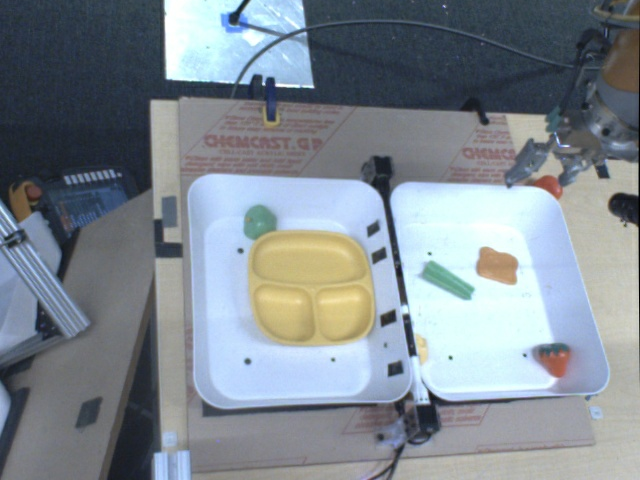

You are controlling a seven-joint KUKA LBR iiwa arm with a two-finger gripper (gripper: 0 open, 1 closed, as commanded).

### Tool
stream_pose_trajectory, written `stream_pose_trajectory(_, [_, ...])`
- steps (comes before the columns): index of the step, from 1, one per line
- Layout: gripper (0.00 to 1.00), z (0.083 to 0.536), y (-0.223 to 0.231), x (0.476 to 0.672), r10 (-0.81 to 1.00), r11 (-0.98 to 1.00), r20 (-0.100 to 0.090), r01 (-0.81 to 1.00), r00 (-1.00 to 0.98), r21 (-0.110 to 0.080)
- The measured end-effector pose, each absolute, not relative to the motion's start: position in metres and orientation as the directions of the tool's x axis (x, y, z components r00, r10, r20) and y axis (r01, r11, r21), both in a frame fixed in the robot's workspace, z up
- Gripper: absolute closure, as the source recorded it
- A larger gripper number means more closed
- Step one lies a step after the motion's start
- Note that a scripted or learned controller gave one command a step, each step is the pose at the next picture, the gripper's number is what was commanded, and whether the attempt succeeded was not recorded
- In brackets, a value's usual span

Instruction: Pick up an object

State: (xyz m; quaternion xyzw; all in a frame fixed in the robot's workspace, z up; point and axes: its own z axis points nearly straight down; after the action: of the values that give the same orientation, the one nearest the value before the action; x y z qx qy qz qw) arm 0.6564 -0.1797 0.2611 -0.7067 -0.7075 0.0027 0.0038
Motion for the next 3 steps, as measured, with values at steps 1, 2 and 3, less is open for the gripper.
stream_pose_trajectory(1, [0.0, 0.269, -0.179, 0.659, 1.0, 0.004, -0.001, 1.0, -0.004, 0.002])
stream_pose_trajectory(2, [0.0, 0.218, -0.169, 0.656, 1.0, 0.006, -0.001, 1.0, -0.006, 0.001])
stream_pose_trajectory(3, [0.0, 0.173, -0.164, 0.65, 1.0, 0.003, -0.001, 1.0, -0.003, 0.001])
